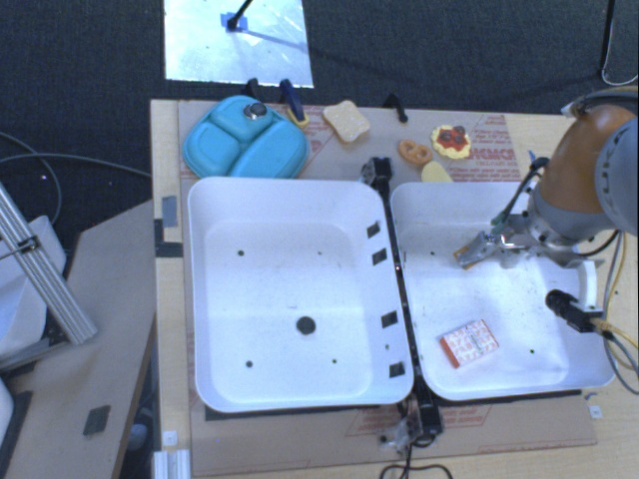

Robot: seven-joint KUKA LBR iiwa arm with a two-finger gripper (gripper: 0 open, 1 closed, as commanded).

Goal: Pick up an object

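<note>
A small red-and-white patterned box [468, 343] lies flat in the right bin [559, 367], near its front. My gripper [473, 254] hangs over the same bin's middle, pointing left, some way behind the box and apart from it. I see nothing held in it. In the left bin [215, 267], a small dark round object [306, 324] rests on the floor near the centre.
Behind the bins lie a blue divided plate [245, 140], a toast slice [346, 121], a pretzel [414, 151], a small red-topped tart [451, 140] and a yellow piece [435, 173]. The arm's orange band [589, 163] stands over the right bin's far right side.
</note>
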